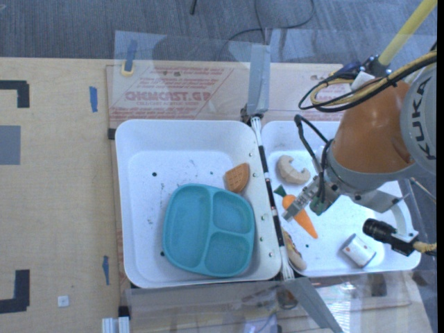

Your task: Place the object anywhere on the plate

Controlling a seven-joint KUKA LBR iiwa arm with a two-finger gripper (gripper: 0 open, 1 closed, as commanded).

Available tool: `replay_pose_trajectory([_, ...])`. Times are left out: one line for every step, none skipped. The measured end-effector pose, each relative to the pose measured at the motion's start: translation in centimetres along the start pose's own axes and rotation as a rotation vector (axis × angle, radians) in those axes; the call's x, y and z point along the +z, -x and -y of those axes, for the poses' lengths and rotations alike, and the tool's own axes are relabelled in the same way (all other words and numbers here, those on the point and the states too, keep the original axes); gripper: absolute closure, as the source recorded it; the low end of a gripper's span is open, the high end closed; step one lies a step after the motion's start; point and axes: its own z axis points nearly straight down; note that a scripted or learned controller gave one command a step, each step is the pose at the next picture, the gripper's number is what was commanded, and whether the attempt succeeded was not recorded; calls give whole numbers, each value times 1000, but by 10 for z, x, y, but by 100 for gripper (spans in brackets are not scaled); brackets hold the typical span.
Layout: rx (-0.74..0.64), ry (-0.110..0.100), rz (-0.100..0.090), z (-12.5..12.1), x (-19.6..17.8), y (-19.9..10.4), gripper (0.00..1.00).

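gripper over carrot, seemingly touching | grip: cannot tell | plate in left bin

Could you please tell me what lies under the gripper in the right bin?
An orange carrot lies in the right bin beneath the gripper, its tip pointing to the lower right. The gripper covers the carrot's middle, so contact there cannot be seen.

A teal three-compartment plastic plate lies in the left white bin, with a tan biscuit-like piece just beside its far right corner. In the right white bin, the gripper hangs over an orange toy carrot, near a beige curved piece.
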Motion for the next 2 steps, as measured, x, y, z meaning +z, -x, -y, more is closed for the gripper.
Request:
replay_pose_trajectory([82,-1,-1,-51,0,-68,100])
replay_pose_trajectory([82,-1,-1,-51,0,-67,0])
